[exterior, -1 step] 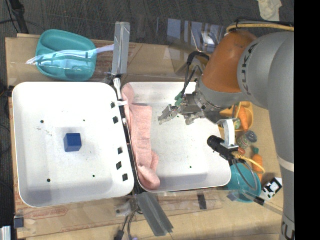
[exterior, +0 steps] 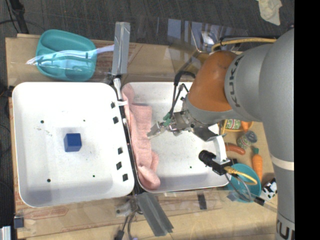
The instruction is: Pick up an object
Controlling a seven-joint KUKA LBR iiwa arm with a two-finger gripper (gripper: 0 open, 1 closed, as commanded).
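Blue cube (exterior: 73,142), pink cloth (exterior: 141,139)

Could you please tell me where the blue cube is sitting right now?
The blue cube lies alone on the floor of the left bin, left of its middle, well away from the pink cloth in the right bin.

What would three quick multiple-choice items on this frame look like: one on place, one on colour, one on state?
1. Where is the block?
A. left bin
B. right bin
C. on the bench

2. What colour is the cloth?
A. green
B. pink
C. white

3. How does the cloth lie?
A. folded flat mid-bin
B. hanging from the gripper
C. bunched along the right bin's left wall

Answers:
1. A: the blue block sits on the floor of the left bin.
2. B: it is pink against the white right bin.
3. C: it runs along that wall, with the gripper just to its right.
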